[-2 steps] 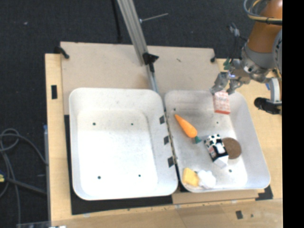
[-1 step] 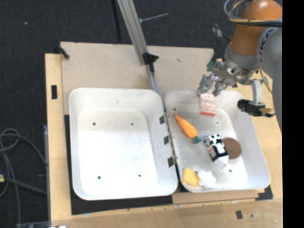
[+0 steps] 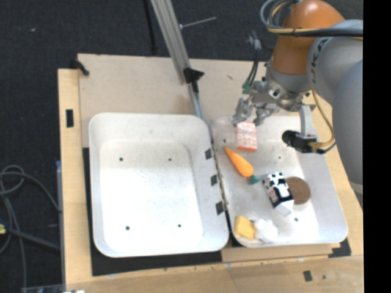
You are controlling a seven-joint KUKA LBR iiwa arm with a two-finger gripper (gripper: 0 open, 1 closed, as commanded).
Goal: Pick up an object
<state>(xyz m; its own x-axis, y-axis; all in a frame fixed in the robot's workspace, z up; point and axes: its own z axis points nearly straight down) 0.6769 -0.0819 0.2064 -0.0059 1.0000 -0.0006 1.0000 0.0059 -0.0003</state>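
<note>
My gripper (image 3: 252, 113) hangs over the far left corner of the right bin (image 3: 327, 191), its two fingers spread apart. Just below the fingertips, touching or nearly touching them, is a small pink and white box (image 3: 246, 136); I cannot tell whether it rests on the bin floor. An orange carrot (image 3: 238, 162) with a green tip lies beside the box toward the front. Further front are a black and white carton (image 3: 279, 191) and a brown round disc (image 3: 299, 189). A yellow block (image 3: 245, 227) and a white crumpled piece (image 3: 266, 230) sit at the front left corner.
The left bin (image 3: 153, 182) stands beside the right one, their rims touching. A slanted aluminium rail (image 3: 174, 41) rises behind the bins, close to the gripper's left. A black cable loops off the wrist (image 3: 302, 140) over the right bin's back edge.
</note>
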